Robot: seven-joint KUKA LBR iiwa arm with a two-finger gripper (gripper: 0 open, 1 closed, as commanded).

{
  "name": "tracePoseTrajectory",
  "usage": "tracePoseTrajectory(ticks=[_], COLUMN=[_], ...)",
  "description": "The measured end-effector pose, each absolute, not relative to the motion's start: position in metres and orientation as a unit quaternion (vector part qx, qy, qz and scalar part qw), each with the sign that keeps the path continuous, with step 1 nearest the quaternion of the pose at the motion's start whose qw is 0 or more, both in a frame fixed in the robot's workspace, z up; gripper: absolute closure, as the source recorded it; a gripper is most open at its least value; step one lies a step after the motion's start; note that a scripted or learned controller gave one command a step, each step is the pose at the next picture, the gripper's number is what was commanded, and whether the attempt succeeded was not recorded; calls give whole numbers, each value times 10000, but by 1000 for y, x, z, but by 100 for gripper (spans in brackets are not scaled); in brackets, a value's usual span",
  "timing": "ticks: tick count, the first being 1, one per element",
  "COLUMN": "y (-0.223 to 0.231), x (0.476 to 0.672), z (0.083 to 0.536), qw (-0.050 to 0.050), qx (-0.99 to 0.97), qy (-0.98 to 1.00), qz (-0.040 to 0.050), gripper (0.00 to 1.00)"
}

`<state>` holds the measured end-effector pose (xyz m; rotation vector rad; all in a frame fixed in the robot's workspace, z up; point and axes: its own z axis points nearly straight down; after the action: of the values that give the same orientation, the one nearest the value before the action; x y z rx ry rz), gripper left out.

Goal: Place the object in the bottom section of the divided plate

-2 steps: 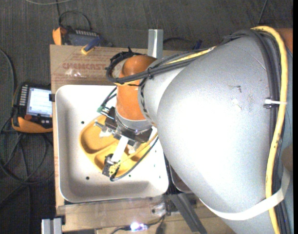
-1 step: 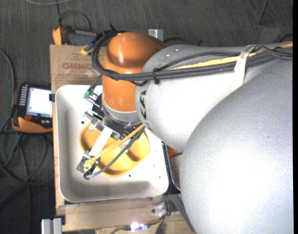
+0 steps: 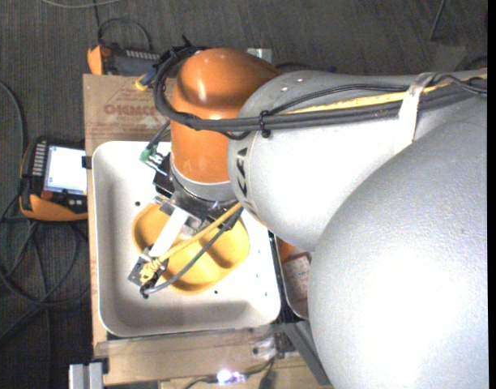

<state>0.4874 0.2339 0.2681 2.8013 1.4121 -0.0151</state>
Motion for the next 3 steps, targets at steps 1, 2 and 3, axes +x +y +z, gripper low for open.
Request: tracePoseTrajectory(ticks=[1, 2, 3], y=[231, 231, 233], x=[534, 534, 517], z=[183, 183, 327], qw=[11, 11, 18], qx=[9018, 9019, 8839], qy=[4320, 4320, 4676], qz=[-40, -39, -17], gripper=[100, 0, 0])
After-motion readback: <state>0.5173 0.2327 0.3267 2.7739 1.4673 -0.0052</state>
